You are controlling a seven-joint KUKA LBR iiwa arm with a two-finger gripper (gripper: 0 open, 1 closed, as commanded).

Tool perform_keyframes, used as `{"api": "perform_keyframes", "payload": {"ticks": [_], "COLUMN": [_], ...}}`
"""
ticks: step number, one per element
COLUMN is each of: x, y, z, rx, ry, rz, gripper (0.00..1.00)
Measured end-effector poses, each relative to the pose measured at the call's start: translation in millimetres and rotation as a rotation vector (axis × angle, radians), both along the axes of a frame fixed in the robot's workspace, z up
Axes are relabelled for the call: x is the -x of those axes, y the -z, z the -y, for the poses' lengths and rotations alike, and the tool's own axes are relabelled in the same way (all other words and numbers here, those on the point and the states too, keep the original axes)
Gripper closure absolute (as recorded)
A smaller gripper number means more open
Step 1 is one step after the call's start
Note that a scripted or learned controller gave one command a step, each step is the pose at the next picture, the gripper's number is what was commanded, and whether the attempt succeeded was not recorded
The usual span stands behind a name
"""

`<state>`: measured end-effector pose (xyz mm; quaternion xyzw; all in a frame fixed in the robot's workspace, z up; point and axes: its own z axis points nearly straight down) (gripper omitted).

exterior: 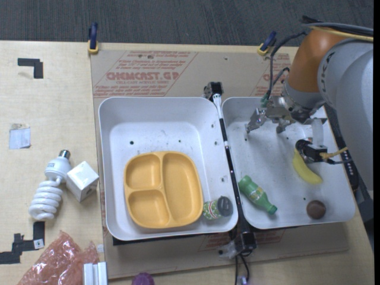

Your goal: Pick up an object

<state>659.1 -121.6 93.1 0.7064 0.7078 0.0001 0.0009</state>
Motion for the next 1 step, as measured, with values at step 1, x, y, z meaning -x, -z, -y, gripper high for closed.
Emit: {"api": "perform_keyframes", "payload": {"ticks": [1], "x": [22.5], "y": [0.4], "z": [-27.5], "rx": [-0.001], "ry": [0.000], "rz": [-0.001], "gripper": [0.00]}}
